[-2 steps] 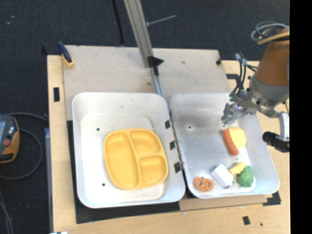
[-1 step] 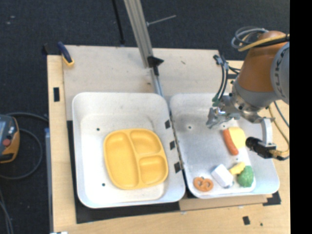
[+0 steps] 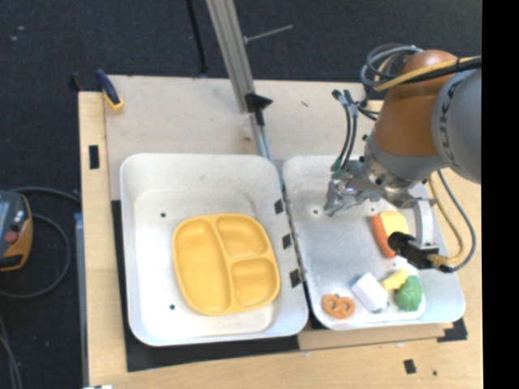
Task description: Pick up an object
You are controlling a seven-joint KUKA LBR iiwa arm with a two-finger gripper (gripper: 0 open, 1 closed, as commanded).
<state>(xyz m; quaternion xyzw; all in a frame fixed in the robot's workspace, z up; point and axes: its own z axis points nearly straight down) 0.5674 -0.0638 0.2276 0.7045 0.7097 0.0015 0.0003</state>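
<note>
Objects: carrot (image 3: pixel 380 235), pretzel (image 3: pixel 337 305), white block (image 3: pixel 370 292), small yellow piece (image 3: pixel 395 279) and broccoli (image 3: pixel 409 293). All lie in the right bin (image 3: pixel 324 250), the carrot by its right wall and the other four clustered along its near edge.
End effector (image 3: pixel 334 201): low over the bin's bare far part, well apart from every object, holding nothing. Cannot tell whether it stands apart or together.
Arm (image 3: pixel 413 128): enters from the right.
Left bin (image 3: pixel 146 217): holds a yellow divided plate (image 3: pixel 227 262).
Surface (image 3: pixel 162 120): carries both bins.
</note>
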